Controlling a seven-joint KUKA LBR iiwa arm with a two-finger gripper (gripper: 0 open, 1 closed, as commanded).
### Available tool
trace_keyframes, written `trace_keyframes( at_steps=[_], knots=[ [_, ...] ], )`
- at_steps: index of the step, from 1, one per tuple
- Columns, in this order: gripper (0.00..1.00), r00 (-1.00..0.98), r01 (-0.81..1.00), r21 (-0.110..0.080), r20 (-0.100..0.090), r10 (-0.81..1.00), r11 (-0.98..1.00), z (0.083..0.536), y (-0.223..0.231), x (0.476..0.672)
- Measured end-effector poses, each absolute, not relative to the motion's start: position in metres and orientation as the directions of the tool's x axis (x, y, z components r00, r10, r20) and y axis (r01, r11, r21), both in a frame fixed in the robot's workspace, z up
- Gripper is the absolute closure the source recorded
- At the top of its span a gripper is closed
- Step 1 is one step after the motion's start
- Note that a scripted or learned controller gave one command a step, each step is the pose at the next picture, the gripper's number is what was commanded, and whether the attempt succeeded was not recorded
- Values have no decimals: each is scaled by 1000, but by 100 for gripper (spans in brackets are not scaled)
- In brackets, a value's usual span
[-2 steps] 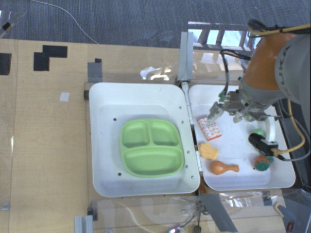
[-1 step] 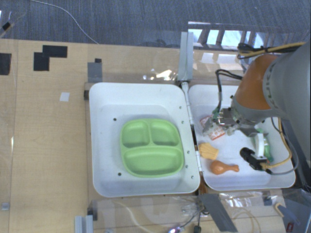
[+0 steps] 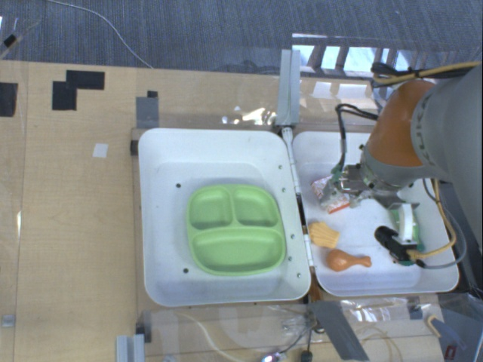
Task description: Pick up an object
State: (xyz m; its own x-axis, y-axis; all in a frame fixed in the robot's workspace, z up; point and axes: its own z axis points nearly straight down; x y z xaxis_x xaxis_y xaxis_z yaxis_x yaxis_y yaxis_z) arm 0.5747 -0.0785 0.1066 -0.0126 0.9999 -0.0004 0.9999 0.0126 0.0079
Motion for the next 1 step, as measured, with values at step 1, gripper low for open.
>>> trace_keyframes(
  at_steps=[1],
  knots=[
    [100,-6,1000,4,1,1000,6,185,-27,524]
  ],
)
